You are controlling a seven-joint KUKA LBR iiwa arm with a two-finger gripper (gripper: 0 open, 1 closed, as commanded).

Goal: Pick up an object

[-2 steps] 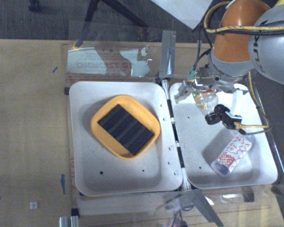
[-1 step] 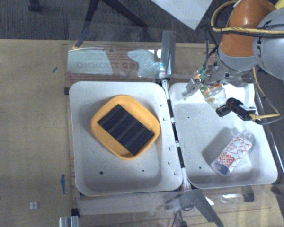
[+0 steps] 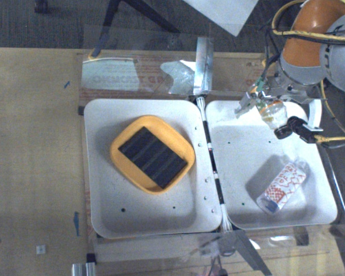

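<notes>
Trouble is mostly about reach and grip here, I think. The gripper [image 3: 263,103] sits up at the far edge of the right bin [image 3: 241,148], and I honestly can't tell whether it's wide or narrow; it's a jumble of metal and cables from this angle. Nothing visible in it.

Nearest target is the bottle [image 3: 283,187], a small clear one with a red-and-white label, lying on its side near the front right of that bin, well apart from the gripper. It's round and lying down, so my guess is it rolls or squirts out if the grasp comes in off-centre or along its length instead of across. It's also fairly near the bin's right wall, which could crowd the approach.

The other option is the yellow dish [image 3: 152,154] with a dark ribbed insert, sitting tilted in the middle of the left bin [image 3: 103,200]. Looks wide and shallow, so probably hard to span; a rim pinch might just tip it.

Both bins are white, shallow and slick-looking, so things likely slide when nudged. They sit side by side on a wooden bench [image 3: 34,154]. Behind it there's dark carpet, an office chair base [image 3: 112,4] and a white sheet [image 3: 218,2].
</notes>
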